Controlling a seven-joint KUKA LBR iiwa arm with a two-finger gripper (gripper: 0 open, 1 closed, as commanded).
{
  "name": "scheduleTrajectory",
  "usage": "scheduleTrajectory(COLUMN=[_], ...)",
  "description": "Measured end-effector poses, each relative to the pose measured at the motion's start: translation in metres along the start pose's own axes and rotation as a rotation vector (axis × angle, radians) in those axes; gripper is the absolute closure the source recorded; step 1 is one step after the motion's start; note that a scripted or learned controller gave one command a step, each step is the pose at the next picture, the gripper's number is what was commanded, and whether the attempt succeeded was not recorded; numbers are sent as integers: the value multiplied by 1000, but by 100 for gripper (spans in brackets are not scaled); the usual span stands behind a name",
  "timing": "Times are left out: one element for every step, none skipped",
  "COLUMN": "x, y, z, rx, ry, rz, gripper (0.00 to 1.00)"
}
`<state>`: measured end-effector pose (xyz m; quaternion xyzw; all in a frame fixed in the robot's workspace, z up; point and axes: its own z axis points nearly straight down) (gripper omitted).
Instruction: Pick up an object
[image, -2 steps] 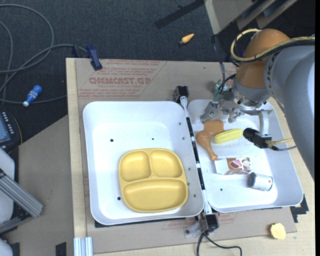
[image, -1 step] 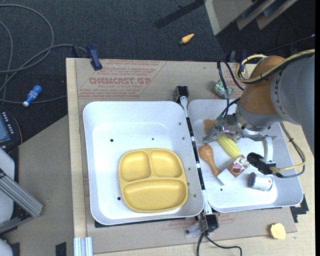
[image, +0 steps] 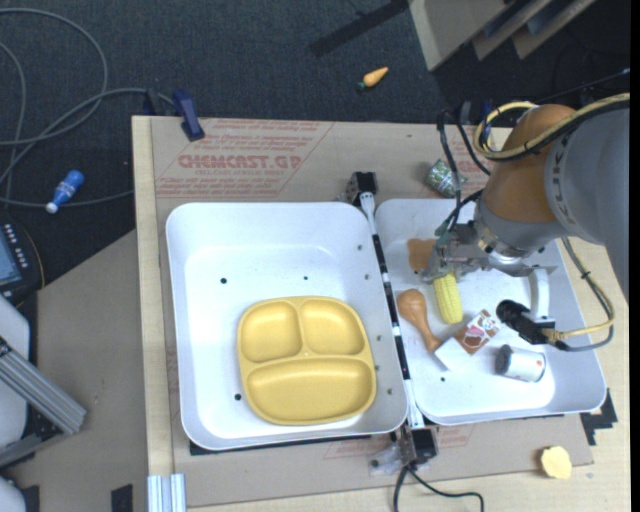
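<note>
We see the arm (image: 560, 170) bent down from the frame's right, gripper (image: 450, 262) low over the corn cob (image: 447, 298), right bin (image: 480, 400).

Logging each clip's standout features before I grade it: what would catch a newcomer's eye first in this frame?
The big yellow three-compartment plastic plate dominates the left white bin. The grey arm with its orange band reaches over the right white bin, its gripper low above a yellow toy corn cob. Beside the cob lie a tan wooden spoon-shaped piece and a small white cylinder.
</note>
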<state>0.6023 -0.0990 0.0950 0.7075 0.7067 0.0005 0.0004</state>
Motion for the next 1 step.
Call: scheduleTrajectory(x=[60], y=[-27], z=[-96], rx=[-8], ry=[2], rz=[-7], gripper=[100])
